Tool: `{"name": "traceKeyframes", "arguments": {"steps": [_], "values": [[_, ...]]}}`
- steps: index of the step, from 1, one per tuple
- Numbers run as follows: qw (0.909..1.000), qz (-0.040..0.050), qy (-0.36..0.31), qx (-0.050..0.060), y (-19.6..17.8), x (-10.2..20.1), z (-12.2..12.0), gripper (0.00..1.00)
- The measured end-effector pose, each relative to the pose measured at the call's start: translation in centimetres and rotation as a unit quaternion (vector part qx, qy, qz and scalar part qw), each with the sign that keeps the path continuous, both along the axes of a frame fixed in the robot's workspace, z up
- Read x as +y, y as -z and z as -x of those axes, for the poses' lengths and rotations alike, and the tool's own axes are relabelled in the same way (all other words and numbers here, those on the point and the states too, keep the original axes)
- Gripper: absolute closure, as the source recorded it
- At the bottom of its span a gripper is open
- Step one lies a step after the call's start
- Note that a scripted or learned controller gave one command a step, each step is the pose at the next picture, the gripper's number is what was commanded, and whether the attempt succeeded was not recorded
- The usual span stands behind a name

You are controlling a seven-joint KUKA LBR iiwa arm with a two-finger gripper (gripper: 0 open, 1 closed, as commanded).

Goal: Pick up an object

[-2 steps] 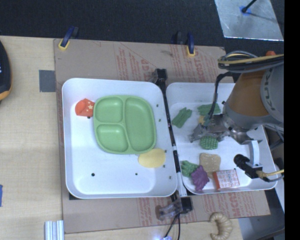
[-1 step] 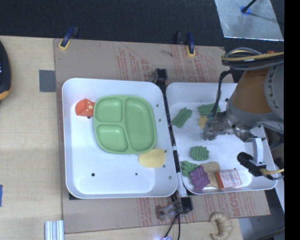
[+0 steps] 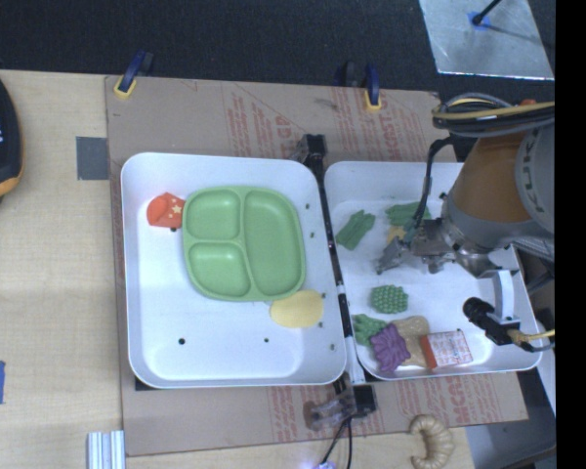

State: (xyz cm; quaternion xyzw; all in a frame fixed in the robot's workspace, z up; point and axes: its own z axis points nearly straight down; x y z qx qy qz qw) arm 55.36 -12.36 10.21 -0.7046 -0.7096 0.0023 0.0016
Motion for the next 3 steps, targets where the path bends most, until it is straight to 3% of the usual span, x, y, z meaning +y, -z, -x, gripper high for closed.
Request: {"name": "traceKeyframes", "arguments": {"steps": [1,2,3], "values": [[1.0000,-0.0019,0.002,0.002,1.2,2.8,4.9,0.00],[1.0000,-0.0003,0.001,0.001,0.0,2.5,4.6,1.00],[1.0000,-0.0013,-0.002,-0.007,-9.6,8.1,0.0,1.00]]}}
